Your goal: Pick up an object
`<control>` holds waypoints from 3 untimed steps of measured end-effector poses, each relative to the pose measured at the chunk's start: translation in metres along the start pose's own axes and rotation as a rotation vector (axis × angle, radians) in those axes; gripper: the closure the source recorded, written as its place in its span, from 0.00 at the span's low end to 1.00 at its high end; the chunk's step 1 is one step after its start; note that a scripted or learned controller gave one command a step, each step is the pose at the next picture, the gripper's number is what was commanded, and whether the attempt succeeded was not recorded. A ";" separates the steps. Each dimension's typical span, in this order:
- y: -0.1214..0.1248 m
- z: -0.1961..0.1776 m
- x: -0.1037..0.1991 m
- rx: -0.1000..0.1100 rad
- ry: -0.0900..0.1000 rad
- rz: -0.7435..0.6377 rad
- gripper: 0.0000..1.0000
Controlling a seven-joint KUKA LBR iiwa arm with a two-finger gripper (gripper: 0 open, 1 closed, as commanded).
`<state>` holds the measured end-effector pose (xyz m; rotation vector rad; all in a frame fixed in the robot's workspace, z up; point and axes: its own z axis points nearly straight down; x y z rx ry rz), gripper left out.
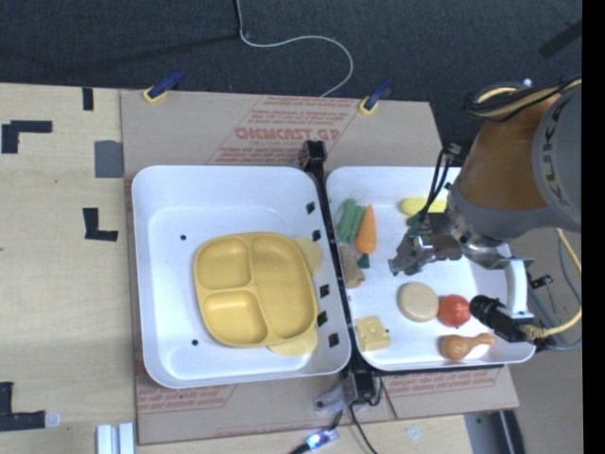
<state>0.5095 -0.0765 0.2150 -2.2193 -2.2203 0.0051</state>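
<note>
White bins [151, 253] on cardboard [284, 130]

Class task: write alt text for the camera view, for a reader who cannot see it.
A robot gripper hangs over the right bin, above toy foods: a carrot, a tomato and a cheese wedge. The left bin holds a yellow divided plate.

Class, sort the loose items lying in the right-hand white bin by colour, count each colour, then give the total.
Orange: 1, the orange toy carrot
Green: 1, the green ridged vegetable
Yellow: 2, the yellow cheese block and the yellow oval piece
Red: 1, the red tomato
Cream: 1, the cream round bun
Tan: 1, the tan drumstick
Total: 7
</note>
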 end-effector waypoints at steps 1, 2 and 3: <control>0.007 -0.019 0.001 -0.004 0.001 -0.001 1.00; 0.002 -0.017 0.001 -0.001 0.000 0.001 1.00; 0.002 0.002 -0.006 0.001 0.000 0.001 1.00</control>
